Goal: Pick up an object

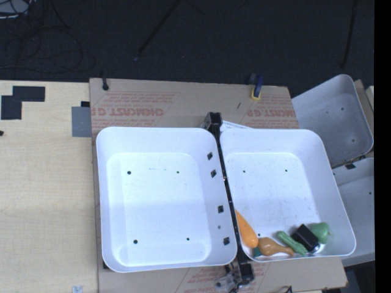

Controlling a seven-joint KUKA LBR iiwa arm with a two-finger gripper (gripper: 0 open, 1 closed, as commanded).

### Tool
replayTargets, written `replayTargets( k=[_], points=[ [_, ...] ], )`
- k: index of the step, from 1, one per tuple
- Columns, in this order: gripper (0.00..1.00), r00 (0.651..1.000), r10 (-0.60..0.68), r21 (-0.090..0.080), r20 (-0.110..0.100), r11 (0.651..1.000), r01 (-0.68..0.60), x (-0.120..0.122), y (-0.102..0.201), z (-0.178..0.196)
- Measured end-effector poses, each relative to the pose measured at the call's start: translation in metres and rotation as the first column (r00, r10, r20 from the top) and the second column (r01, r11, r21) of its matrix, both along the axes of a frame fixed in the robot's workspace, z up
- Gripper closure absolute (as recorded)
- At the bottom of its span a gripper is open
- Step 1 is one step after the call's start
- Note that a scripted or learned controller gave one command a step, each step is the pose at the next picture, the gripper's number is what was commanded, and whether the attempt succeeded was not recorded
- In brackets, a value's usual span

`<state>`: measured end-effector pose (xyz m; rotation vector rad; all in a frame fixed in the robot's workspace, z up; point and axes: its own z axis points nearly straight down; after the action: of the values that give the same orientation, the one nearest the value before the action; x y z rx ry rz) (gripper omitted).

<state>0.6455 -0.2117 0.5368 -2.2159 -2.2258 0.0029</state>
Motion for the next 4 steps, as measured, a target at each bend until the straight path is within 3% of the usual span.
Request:
replayTargets(
  k=[1,2,3,4],
  points=[
    [1.00,1.000,-0.005,0.002,-0.003,1.000,0.005,-0.018,-0.001,0.000],
    [1.00,1.000,0.000,0.000,0.000,1.000,0.000,0.000,0.000,0.000],
    [1.00,1.000,-0.006,0.002,-0.002,1.000,0.006,-0.033,-0.002,0.001],
    [1.00,1.000,0.000,0.000,0.000,1.000,0.000,0.000,0.000,0.000]
  ],
)
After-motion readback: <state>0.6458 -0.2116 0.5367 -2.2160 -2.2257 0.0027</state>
